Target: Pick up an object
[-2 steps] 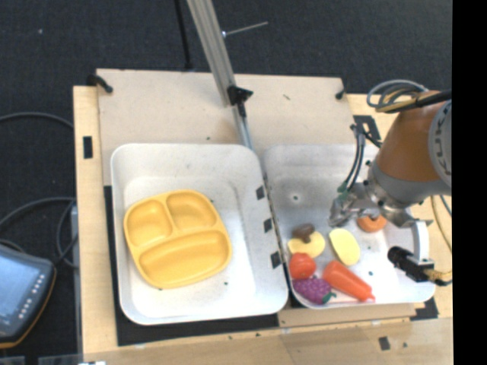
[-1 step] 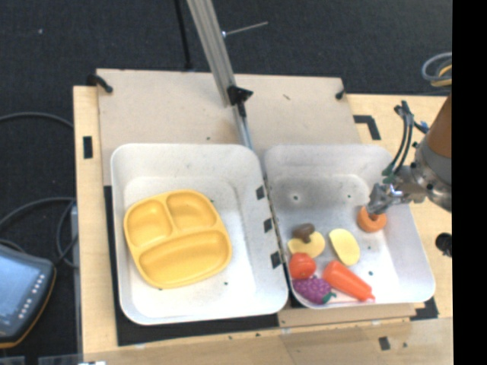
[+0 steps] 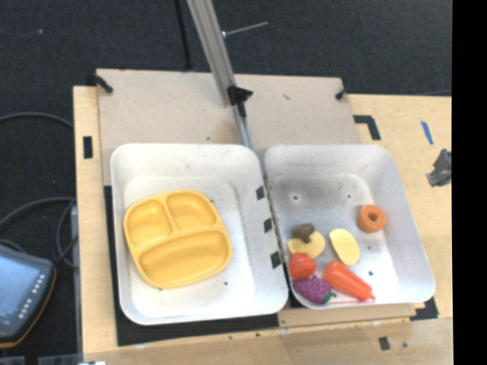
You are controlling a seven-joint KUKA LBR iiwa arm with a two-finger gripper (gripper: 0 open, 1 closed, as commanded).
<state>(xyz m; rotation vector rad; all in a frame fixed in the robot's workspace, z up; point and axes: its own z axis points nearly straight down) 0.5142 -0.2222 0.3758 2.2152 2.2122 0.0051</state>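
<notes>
The right bin (image 3: 396,204) holds several toy foods near its front: an orange ring (image 3: 372,218), a yellow oval slice (image 3: 344,246), a yellow piece with a brown stem (image 3: 307,241), a red tomato (image 3: 302,265), purple grapes (image 3: 312,287) and an orange carrot (image 3: 348,280). A small dark grey part of the gripper (image 3: 439,169) pokes in at the right edge. It sits over the bench outside the right bin, well apart from all the toys.
A yellow divided plate (image 3: 177,238) lies in the left bin (image 3: 125,173). A slanted metal pole (image 3: 215,48) rises from behind the seam between the bins. A grey handheld device (image 3: 19,291) and cables lie on the floor at the left.
</notes>
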